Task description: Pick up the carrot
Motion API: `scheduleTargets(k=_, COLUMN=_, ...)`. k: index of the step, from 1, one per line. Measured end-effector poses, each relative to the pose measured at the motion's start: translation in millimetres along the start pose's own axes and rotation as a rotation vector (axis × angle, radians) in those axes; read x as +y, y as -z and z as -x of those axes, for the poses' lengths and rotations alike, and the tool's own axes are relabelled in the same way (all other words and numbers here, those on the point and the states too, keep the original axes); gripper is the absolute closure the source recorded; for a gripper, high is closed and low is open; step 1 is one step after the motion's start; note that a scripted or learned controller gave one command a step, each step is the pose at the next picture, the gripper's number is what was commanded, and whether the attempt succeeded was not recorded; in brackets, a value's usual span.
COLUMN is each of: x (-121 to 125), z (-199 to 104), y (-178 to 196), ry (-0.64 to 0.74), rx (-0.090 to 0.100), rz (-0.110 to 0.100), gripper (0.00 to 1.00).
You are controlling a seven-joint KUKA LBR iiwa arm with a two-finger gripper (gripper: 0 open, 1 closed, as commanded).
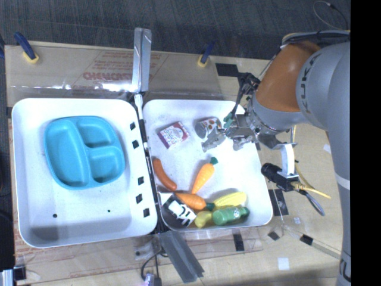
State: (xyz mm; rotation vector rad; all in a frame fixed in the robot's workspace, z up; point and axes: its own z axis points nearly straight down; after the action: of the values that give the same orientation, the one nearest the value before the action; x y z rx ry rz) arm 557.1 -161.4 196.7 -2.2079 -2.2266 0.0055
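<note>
The carrot (203, 176) is orange with a small green top and lies tilted in the middle of the right bin (178, 109). A second orange piece (190, 200) lies just below it, toward the front. My gripper (225, 143) hangs over the bin's right half, above and to the right of the carrot's green end and apart from it. Its two grey fingers stand open with nothing between them.
Also in the right bin are a red box (173, 134), a small can (208, 125) next to the gripper, a sausage (164, 174), and a yellow piece (229, 199), a green bottle (229, 215) and a black-and-white item (178, 212) at the front. A blue divided tray (83, 149) lies in the left bin.
</note>
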Motion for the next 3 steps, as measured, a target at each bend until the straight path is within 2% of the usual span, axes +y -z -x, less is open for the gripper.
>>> scheduleTargets(k=1, x=-22, z=11, y=-106, ry=0.047, rx=-0.001, rz=0.001, gripper=0.00)
scheduleTargets(k=2, x=-23, z=10, y=-97, ry=0.052, rx=0.000, rz=-0.002, gripper=1.00)
scheduleTargets(k=3, x=-49, z=-15, y=-107, ry=-0.001, rx=0.000, rz=-0.001, gripper=1.00)
